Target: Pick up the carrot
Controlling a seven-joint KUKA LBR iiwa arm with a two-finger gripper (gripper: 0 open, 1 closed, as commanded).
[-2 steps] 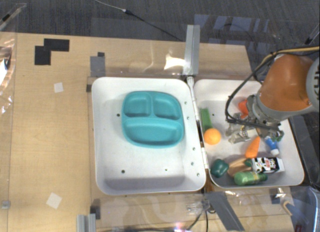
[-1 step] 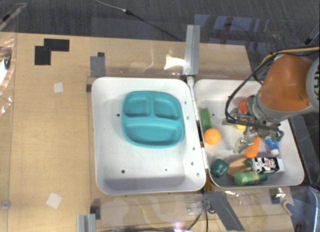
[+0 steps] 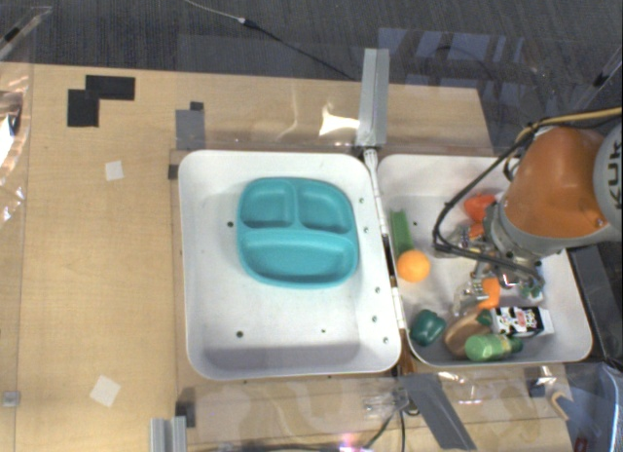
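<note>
Arm low over the right-hand shallow white bin (image 3: 574, 343), its grey two-finger gripper (image 3: 484, 289) down among the toys.
A small orange piece, which I take to be the carrot (image 3: 490, 291), sits right at the gripper's tip, but whether the gripper is released or clenched on it I cannot tell. Close by lie an orange ball (image 3: 414, 266), a dark green rounded toy (image 3: 426, 325), a brown bread-like piece (image 3: 467, 331), a bright green vegetable (image 3: 487, 347) and a black-and-white printed packet (image 3: 518, 320); the left bin holds 1 teal divided plate (image 3: 296, 231). To do this well, the gripper should centre on the carrot alone, clear of the packet and bread piece, then lift straight up.
</note>
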